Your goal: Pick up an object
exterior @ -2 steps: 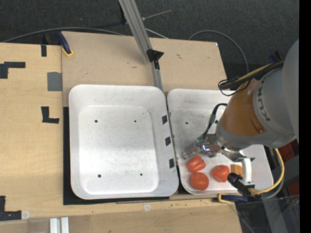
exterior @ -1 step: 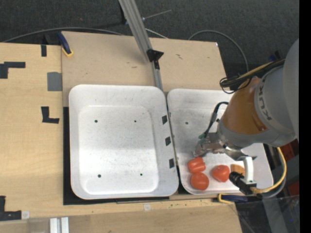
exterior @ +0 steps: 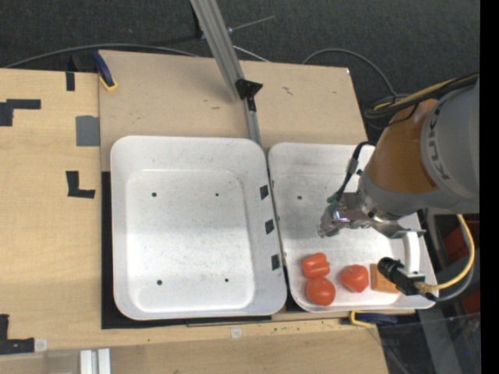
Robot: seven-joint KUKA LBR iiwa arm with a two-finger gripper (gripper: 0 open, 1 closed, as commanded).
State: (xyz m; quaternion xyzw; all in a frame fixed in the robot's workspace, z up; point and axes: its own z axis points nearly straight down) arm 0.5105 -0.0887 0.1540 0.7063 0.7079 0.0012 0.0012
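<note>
Camera view: fixed above the tabletop (exterior: 187,107), looking down at a slant on two shallow white bins set side by side.
Arm: the grey arm with its orange band (exterior: 401,158) reaches in from the right and hangs over the right bin (exterior: 308,170).
Gripper (exterior: 334,223): sits low over the middle of the right bin, above bare floor and apart from every object.
Jaws: too small and dark against the wrist to read; I cannot tell whether they are open or closed, and nothing is visible between them.
Task things: three red rounded objects lie at the near end of the right bin, one upper left (exterior: 315,266), one lower (exterior: 320,291), one to the right (exterior: 355,278); the two on the left touch.
Why there: probably they have gathered against the near wall, so a grasp has to come down close to the rim.
Other things: a tan block (exterior: 381,280) lies just beside the right-hand red object, partly under a black fitting.
Left bin (exterior: 187,224): speckled white floor.
In the way: the touching pair leaves little room for a finger between them; the lone red one looks freer, though the tan block crowds it.
Surroundings: a metal bar (exterior: 222,41) slants across the tabletop toward the gap between the bins.
</note>
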